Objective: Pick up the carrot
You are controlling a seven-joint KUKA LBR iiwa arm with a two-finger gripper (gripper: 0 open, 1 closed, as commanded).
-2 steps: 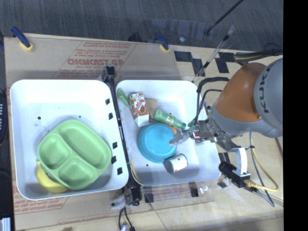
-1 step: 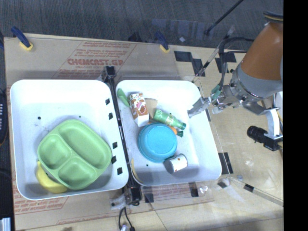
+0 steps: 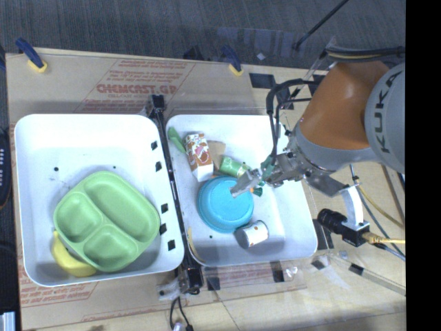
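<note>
Honestly, the carrot's axis is unclear; gripper (image 3: 242, 184) overhangs blue bowl (image 3: 219, 214).

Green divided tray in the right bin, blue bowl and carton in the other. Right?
Not quite. The camera view shows the green divided tray in the left bin; the blue bowl and carton are in the right bin.

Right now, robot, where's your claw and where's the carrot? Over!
Gripper low in right bin, over blue bowl rim. Carrot not positively identified. Juice carton, green item, silver can crowd the bowl.
</note>
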